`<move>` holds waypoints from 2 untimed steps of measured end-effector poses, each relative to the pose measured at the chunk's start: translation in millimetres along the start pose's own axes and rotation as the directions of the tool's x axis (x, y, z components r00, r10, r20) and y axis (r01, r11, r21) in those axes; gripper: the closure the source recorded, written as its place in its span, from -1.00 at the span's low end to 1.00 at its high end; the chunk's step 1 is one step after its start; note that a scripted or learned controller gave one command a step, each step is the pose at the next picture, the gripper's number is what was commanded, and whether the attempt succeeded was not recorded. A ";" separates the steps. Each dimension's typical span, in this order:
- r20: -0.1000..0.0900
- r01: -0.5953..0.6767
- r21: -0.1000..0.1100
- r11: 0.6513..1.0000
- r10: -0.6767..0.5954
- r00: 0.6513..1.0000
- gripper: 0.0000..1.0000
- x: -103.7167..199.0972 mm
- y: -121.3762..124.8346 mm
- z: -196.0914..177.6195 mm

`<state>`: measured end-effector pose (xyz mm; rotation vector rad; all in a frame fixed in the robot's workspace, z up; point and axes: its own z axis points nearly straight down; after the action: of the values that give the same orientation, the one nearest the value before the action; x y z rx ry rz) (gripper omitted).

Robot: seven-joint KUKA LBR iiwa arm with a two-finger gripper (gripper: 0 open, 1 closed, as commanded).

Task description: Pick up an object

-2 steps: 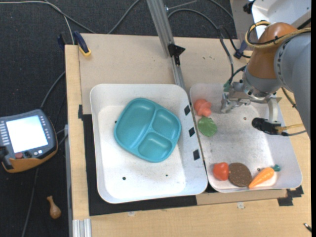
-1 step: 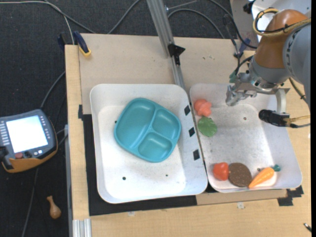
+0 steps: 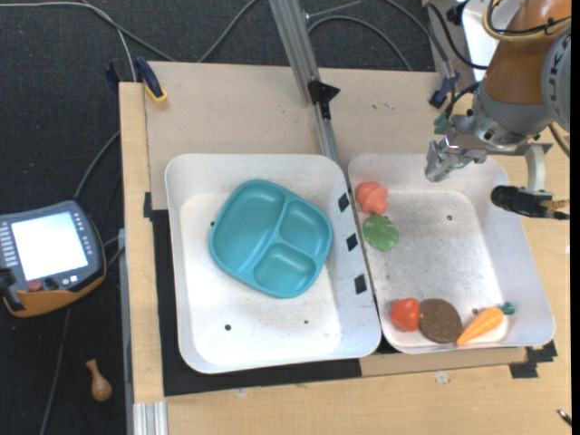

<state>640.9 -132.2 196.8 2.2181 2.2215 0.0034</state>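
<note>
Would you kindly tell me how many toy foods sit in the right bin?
5: a peach-coloured piece and green piece by its left wall; a red tomato, brown patty and carrot along its near edge.

From my seat, the arm (image 3: 530,57) runs off the right and top edges, so I see just its wrist end. The gripper (image 3: 443,166) is too small and blurred for me to read how it stands. The brown disc (image 3: 440,320) covers part of the red piece (image 3: 406,314) and the carrot's (image 3: 482,325) near end. The grey pole (image 3: 292,34) leaves the frame at the top. The pendant (image 3: 45,256) is cut by the left edge.
</note>
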 end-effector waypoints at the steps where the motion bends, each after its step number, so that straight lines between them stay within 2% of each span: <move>1: 0.001 0.001 -0.003 1.000 -0.001 1.000 1.00 5.8 1.2 -62.8; 2: -0.002 0.001 0.006 1.000 -0.001 1.000 1.00 60.9 -19.8 -51.5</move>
<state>620.8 -71.4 248.2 2.2206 2.2267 -0.0016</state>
